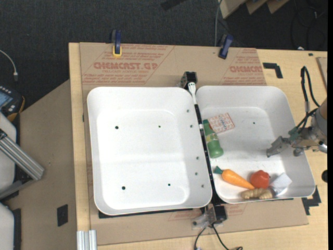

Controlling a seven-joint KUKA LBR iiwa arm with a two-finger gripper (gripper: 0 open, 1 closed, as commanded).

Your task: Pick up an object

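Gripper [277,147] stands over the right side of the right bin [270,95], fingers slightly spread, nothing between them. Nearest candidate, the red tomato [260,178], lies nearer and slightly left of it. The carrot [234,178] sits further left, long axis running left-far to right-near. Ginger root [257,194] rests by the near rim. Descent toward the near-left is judged necessary.

Two white bins sat side by side on the counter [156,61]. The right bin [260,95] held a green bottle [212,139], carrot [234,178], tomato [260,178] and ginger root [256,194] near its front edge. The pincer [283,146] hovered at its right side.
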